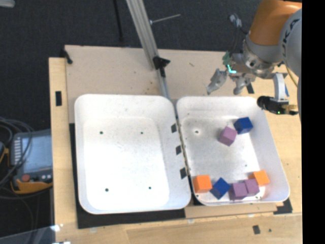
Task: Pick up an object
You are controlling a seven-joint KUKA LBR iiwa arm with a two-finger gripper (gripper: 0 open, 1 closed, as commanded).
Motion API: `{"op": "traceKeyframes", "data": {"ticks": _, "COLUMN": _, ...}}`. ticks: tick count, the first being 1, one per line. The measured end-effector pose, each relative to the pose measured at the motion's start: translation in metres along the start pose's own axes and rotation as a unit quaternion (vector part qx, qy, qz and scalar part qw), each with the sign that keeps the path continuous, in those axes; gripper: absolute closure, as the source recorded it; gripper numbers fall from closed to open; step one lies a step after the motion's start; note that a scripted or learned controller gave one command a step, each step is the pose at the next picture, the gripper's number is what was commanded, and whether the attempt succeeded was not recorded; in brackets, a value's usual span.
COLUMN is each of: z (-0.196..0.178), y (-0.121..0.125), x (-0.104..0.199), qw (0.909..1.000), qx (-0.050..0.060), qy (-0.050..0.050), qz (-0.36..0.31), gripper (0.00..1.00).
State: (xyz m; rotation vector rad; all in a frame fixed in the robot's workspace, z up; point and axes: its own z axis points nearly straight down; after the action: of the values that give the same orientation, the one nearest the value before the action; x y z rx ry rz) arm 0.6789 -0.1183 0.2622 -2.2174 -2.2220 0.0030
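Dark carpeted floor all around, with a tan wooden bench [122, 70] carrying two shallow white bins side by side. Above the far edge of the right bin [203, 108], poised over bare bench wood, the gripper [227, 83], fingers spread apart with nothing between them. Behind and to the right of it, the grey arm [277, 29] with its orange band. Nearest the gripper, just below and slightly right, inside the right bin: a blue cube [244, 124], and touching close beside that, a purple cube [227, 135]. Much farther below the gripper, along the bin's near wall, a row of blocks: an orange cube [202, 183] at the left end, a second blue cube [220, 187] just beside it, two purple blocks [244, 189] pressed together, and another orange cube [261, 177] at the right end. Well to the gripper's left and below, the left bin [127, 151]. Left of the gripper, a slanted metal rail [144, 34] crossing the bench toward the gap between the bins
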Motion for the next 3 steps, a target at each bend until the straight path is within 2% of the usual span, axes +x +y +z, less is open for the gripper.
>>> {"op": "traceKeyframes", "data": {"ticks": 1, "z": -0.003, "y": 0.001, "x": -0.001, "qw": 1.0000, "qx": -0.002, "qy": -0.002, "qz": -0.001, "gripper": 0.00}}
{"op": "traceKeyframes", "data": {"ticks": 2, "z": 0.042, "y": -0.006, "x": -0.007, "qw": 1.0000, "qx": 0.000, "qy": -0.001, "qz": 0.002, "gripper": 0.00}}
{"op": "traceKeyframes", "data": {"ticks": 3, "z": 0.104, "y": -0.004, "x": -0.003, "qw": 1.0000, "qx": 0.001, "qy": -0.001, "qz": 0.000, "gripper": 0.00}}
